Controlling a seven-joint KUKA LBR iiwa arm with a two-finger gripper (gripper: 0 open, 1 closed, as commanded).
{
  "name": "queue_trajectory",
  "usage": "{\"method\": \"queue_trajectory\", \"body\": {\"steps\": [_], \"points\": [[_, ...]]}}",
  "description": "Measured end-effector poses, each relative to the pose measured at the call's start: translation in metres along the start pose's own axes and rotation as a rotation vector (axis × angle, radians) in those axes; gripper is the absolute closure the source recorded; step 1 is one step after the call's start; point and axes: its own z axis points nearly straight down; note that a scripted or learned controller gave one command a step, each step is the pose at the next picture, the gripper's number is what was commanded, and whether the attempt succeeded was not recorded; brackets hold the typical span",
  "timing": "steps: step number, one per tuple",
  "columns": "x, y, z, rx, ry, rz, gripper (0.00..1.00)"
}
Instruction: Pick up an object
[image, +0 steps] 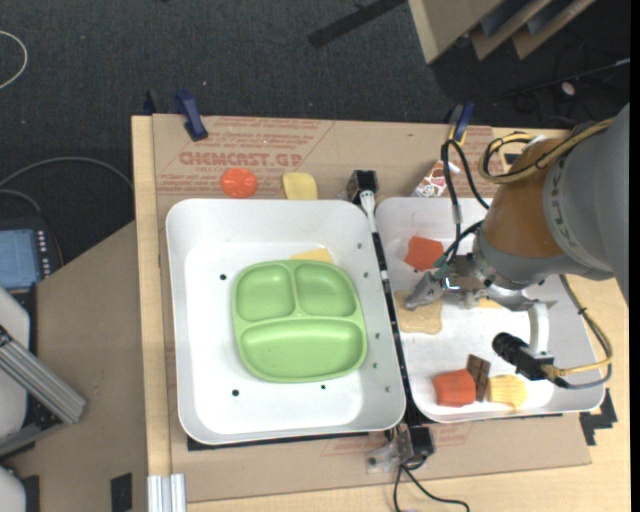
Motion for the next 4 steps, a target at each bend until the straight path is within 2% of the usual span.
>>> {"method": "queue_trajectory", "body": {"steps": [1,3,4], "points": [[-0.004,0.019,0.0,0.003,0.001,0.004,0.0],[-0.008,0.106,0.001,0.002,0.0,0.002,0.0],[-0.008,0.106,-0.011,-0.002,-0.001,0.002,1.0]]}}
